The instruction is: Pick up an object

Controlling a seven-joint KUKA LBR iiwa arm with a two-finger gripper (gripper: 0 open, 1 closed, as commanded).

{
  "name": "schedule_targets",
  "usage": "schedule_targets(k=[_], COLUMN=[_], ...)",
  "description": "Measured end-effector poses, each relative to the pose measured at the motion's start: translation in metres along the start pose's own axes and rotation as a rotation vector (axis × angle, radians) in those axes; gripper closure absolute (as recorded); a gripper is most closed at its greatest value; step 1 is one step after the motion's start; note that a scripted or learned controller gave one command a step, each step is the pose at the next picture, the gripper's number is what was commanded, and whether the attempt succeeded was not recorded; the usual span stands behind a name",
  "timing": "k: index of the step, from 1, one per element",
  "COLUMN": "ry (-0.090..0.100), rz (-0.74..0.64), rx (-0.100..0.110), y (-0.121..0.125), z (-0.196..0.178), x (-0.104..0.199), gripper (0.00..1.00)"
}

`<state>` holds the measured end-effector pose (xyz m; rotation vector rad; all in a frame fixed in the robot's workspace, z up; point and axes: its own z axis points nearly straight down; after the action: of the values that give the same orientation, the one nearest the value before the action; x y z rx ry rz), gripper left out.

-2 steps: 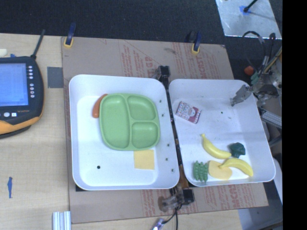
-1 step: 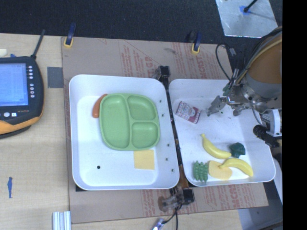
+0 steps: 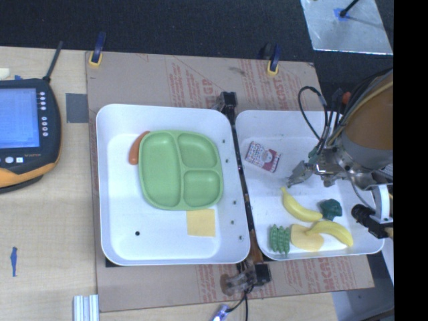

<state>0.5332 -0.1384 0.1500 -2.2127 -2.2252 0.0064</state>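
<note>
Open floor between carton and 2 bananas.

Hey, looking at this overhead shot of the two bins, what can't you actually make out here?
- Gripper: too small and dark in the camera view to tell how it is set.
- Orange item: mostly hidden under the green divided plate.
- Pink-and-white packet: print too small to read.
- Dark green object by the bananas: too blurred to identify.
- Arm: cut off at the right edge.
</note>
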Motion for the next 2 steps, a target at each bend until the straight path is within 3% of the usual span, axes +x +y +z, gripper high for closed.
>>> schedule_targets(k=[1,2], ry=[0.000,-0.001], rz=[0.001,-0.003], rx=[0.000,0.002], y=[-0.016,-0.016], z=[0.059,0.049], x=[0.020,0.019], gripper=[0.00,1.00])
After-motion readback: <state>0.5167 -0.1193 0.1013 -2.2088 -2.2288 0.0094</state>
